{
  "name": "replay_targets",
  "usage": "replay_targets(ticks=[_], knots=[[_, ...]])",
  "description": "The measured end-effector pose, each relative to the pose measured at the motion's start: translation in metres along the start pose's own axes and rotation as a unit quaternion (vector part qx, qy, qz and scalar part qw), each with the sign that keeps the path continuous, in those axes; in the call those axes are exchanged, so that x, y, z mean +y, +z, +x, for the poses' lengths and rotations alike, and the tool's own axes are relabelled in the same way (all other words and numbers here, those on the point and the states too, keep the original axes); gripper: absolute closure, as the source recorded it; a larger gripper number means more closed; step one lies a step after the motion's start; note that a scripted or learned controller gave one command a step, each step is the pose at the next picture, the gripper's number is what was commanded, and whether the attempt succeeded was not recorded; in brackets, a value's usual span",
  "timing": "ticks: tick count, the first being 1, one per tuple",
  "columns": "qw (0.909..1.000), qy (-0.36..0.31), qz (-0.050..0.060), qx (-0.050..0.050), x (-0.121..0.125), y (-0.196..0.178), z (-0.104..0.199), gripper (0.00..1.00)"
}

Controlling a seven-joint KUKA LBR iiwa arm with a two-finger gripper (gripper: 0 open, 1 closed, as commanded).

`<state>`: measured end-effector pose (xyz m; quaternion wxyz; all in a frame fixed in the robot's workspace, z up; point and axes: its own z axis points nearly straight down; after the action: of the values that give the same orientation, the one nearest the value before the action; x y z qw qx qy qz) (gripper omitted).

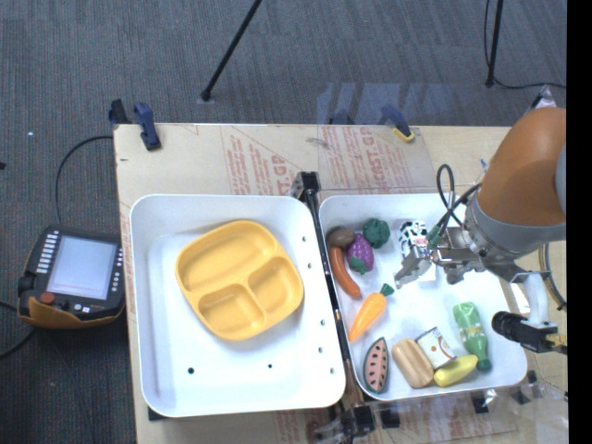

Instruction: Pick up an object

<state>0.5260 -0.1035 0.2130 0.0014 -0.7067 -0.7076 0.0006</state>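
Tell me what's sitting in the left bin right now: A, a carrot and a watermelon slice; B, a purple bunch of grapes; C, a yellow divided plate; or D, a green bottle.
C: the yellow divided plate lies alone in the left bin, while the carrot, watermelon slice, green bottle and grapes all lie in the right bin.
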Motion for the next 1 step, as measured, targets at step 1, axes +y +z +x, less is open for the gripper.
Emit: replay_targets(ticks=[1], knots=[[0.9997,0.024,0.001,0.001,-0.0068,0.1276,0.0228,0.0]])
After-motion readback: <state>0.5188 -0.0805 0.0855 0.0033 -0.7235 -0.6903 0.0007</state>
